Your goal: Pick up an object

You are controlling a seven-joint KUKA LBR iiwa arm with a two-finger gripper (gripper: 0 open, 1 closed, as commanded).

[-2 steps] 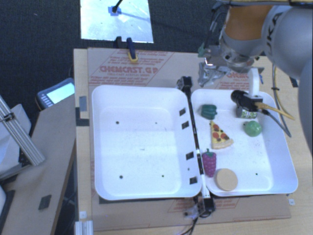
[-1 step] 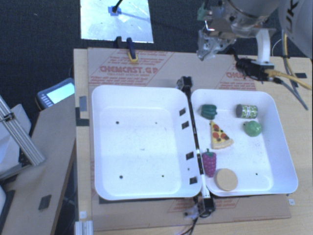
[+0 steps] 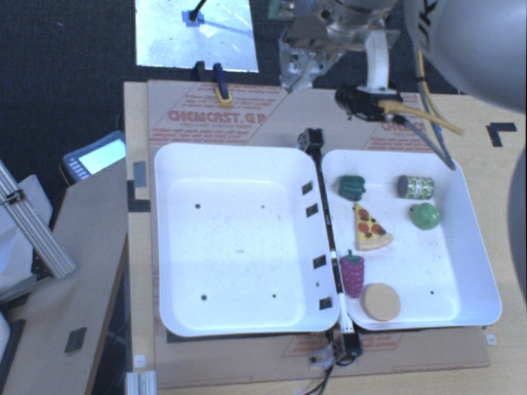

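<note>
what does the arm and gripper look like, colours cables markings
The arm is a bulky, rounded light-grey shell with part of dark lettering on it and an orange band near the top edge. Below it sits a metallic grey gripper assembly with a small green part. Yellow and grey cables trail beside a white bracket.

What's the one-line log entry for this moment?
gripper: raised beyond bins, holding nothing | right bin: pepper, can, pizza slice, green ball, berry, disc

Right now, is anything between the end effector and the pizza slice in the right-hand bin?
Nothing visible blocks it. The end effector sits above the bench's far edge, beyond both bins. The pizza slice lies open in the right bin, with the green pepper just beyond it and the raspberry just nearer, both close by.
</note>
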